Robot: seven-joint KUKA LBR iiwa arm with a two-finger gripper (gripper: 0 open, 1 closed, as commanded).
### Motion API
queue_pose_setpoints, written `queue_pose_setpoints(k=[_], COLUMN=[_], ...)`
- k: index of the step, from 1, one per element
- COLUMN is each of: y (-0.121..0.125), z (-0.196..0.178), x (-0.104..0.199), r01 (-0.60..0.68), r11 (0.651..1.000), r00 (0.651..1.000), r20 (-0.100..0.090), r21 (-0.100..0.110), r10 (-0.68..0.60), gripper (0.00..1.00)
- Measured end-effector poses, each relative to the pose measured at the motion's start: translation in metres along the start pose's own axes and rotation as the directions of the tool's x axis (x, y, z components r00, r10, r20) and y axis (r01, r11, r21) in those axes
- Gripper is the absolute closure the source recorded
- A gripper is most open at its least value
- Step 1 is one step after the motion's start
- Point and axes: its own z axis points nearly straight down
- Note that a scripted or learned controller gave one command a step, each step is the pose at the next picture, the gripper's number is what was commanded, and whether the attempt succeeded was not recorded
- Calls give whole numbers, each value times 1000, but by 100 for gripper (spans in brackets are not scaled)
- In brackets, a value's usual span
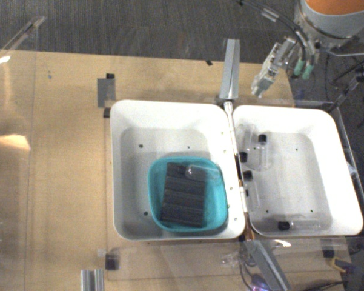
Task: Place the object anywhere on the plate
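Note:
A teal square plate (215, 208) sits in the front half of the left bin (124, 162). A dark grey ridged block (183, 194) lies flat on the plate, roughly at its middle, with its long side running front to back. My gripper (261, 87) hangs above the bench behind the bins, near the back left corner of the right bin (327, 162). It is tilted down and to the left, well apart from the block and the plate. Nothing shows at its tip.
A grey upright post (230, 68) stands behind the seam between the two bins. The right bin holds a clear item (258, 151) near its left wall and several small black pieces (283, 225). Bare wooden bench (48, 162) spreads to the left.

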Motion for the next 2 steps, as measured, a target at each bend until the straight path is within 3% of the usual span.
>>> queue_pose_setpoints(k=[1,2], y=[28,37], z=[203,42], x=[-44,-45], r01=[67,182], r11=[998,983], r00=[998,983], r20=[-7,1], r21=[3,-1], r10=[-67,-182], gripper=[100,100])
